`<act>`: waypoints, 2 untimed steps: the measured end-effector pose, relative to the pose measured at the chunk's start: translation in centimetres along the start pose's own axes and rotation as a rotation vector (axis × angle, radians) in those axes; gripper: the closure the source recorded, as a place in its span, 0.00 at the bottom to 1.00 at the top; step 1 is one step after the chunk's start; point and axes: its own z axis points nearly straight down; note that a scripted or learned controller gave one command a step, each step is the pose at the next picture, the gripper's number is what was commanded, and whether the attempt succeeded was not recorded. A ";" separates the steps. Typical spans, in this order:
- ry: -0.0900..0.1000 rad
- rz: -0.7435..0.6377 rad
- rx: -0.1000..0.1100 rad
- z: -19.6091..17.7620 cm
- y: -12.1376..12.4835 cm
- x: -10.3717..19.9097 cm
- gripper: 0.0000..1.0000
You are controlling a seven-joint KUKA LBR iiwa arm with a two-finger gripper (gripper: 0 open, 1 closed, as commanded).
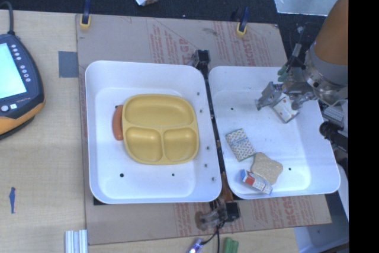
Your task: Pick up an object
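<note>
Gripper (278,105), jaws apparently open and empty, hovers at the right bin's (308,181) far side; the patterned packet (240,144) lies nearer and leftward.

Robot lab, clamped bench (53,145), teach pendant (18,83)

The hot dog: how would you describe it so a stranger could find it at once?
Look in the left bin, which holds a yellow divided plate. The hot dog lies along that plate's left edge, partly tucked under it. It is the one orange-red thing there, a short rounded stick beside the broad yellow plate.
</note>
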 end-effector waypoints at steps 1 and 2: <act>-0.002 0.002 0.001 2.7 5.6 -8.6 0.00; 0.000 0.000 0.002 16.9 8.6 -11.3 0.00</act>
